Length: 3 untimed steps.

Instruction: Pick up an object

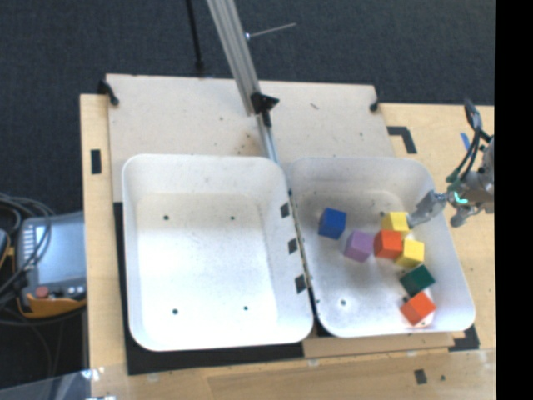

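Blocks clustered in the right bin, gripper at its far right rim.

The left bin lies beside the right bin, where a blue cube, purple cube, orange cube, two yellow cubes, green cube and another orange cube sit. The gripper hovers over the rim with fingers seemingly apart, nothing between them, though the view is poor.

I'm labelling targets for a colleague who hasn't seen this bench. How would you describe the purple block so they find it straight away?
Look in the right-hand shallow white bin, where the coloured cubes lie. The small purple cube sits near the bin's middle, between the blue cube up-left of it and the orange cube on its right. It is the one purple piece among blue, yellow, orange and green ones.
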{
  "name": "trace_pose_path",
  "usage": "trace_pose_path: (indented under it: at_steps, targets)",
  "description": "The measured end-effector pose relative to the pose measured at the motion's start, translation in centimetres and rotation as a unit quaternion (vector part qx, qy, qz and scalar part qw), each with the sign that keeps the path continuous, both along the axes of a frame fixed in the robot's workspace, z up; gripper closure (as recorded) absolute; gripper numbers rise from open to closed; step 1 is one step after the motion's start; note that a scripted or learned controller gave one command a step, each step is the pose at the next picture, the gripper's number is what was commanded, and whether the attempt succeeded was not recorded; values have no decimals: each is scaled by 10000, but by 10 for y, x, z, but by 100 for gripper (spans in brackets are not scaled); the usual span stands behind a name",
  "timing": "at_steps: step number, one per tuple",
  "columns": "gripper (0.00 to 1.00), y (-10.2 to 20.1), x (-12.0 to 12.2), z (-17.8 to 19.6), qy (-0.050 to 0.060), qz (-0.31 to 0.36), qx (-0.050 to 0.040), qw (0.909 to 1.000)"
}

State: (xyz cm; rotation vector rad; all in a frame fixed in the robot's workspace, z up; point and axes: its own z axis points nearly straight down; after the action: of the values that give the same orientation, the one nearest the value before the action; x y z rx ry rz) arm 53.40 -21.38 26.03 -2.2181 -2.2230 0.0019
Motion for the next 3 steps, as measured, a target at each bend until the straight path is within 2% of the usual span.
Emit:
trace_pose_path:
  at_steps: [1, 2, 3]
  targets:
    - [0, 0, 1, 2, -19, 3, -4, 10000]
    - [0, 1, -9, -50, 7, -13, -5, 10000]
    - [0, 6, -5, -110, 11, -23, -2, 10000]
